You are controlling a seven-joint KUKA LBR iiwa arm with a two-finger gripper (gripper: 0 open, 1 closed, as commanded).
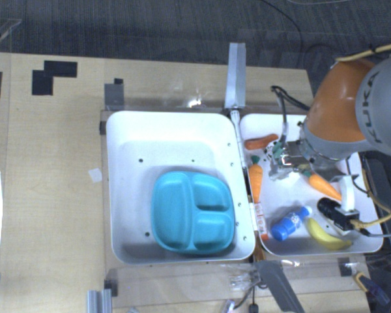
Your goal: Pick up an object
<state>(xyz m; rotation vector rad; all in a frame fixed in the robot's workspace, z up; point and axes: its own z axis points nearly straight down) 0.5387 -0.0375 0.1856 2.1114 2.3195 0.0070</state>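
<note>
Wooden bench [45, 175] carries two white bins. We see a blue tray [194, 210] in the left bin [127, 142]. We see the gripper [283, 162] low in the right bin [260, 126], amid a carrot [324, 186], orange stick [255, 182], sausage [260, 141], bottle [290, 223] and banana [326, 235]. We cannot tell how it is set.

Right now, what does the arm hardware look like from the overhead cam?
The arm is a grey shell with black lettering, and a rounded orange band sits above the wrist. Black cables loop off the wrist. The gripper is a small metallic and dark assembly; finer detail is blurred.
</note>
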